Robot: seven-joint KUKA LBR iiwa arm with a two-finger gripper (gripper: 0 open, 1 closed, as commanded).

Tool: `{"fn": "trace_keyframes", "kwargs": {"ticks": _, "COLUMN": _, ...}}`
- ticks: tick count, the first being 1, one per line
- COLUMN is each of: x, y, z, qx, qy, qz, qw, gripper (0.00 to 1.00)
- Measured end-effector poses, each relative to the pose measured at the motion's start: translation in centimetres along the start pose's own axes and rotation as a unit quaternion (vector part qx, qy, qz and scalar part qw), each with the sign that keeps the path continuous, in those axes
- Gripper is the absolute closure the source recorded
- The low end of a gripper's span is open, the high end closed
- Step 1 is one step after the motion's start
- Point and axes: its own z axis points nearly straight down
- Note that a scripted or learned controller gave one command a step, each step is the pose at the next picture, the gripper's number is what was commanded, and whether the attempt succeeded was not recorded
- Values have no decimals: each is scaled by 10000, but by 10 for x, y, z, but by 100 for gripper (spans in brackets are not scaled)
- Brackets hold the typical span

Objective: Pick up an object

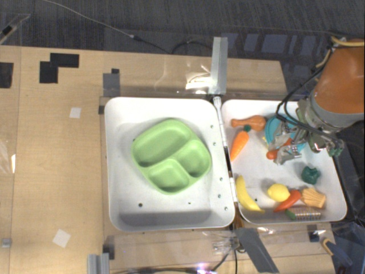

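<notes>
My gripper (287, 149) hangs low over the upper middle of the right bin (340, 182), under the orange-banded wrist (342, 84). A teal object (273, 129) lies just left of it and a small red-orange piece (272, 153) sits at its lower left. Toy food lies around: a drumstick (250, 121), a carrot (239, 144), a banana (246, 193), a lemon (278, 192), a red chili (288, 200), a tan ridged piece (314, 197) and a dark green piece (311, 174). Nothing can be seen held.
The left bin (122, 207) holds a green divided plate (171, 155). A brown cylinder (303, 213) lies along the right bin's front wall. A metal post (219, 64) stands behind the divider between the bins.
</notes>
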Motion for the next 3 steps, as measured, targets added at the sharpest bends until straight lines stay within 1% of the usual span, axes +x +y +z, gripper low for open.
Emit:
{"fn": "trace_keyframes", "kwargs": {"ticks": 1, "x": -40, "y": 12, "z": 18, "qx": -10, "qy": -3, "qz": 142, "qw": 9999, "gripper": 100}}
{"fn": "trace_keyframes", "kwargs": {"ticks": 2, "x": -65, "y": 56, "z": -38, "qx": -8, "qy": -22, "qz": 1658, "qw": 9862, "gripper": 100}}
{"fn": "trace_keyframes", "kwargs": {"ticks": 3, "x": -87, "y": 136, "z": -55, "qx": -23, "qy": -10, "qz": 1642, "qw": 9864, "gripper": 100}}
